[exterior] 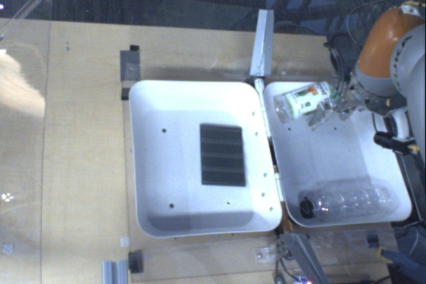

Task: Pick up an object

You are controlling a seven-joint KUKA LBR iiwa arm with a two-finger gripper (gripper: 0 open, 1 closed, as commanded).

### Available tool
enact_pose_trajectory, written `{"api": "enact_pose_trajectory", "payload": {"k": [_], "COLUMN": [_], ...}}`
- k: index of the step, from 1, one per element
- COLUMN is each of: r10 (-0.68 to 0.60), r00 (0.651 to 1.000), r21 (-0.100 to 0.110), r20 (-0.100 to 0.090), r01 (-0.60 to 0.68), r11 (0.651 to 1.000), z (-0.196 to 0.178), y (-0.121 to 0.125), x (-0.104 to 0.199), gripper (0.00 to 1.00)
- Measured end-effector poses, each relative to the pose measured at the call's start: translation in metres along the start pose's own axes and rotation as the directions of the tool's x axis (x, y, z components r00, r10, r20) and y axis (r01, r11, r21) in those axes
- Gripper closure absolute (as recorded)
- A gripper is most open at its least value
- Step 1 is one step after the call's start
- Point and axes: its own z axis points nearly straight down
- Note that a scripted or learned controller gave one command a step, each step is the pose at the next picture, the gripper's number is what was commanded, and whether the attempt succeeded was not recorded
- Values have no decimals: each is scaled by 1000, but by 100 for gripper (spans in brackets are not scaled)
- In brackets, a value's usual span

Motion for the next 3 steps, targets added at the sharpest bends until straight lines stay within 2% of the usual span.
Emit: {"api": "enact_pose_trajectory", "payload": {"k": [1,2,3], "r10": [53,51,-105], "r00": [999,999,994], "r21": [7,7,2], "r20": [1,2,9], "r01": [-53,-51,105], "r11": [999,999,994], "z": [0,0,-1], "y": [2,2,4], "x": [12,15,19], "gripper": [0,0,0]}}
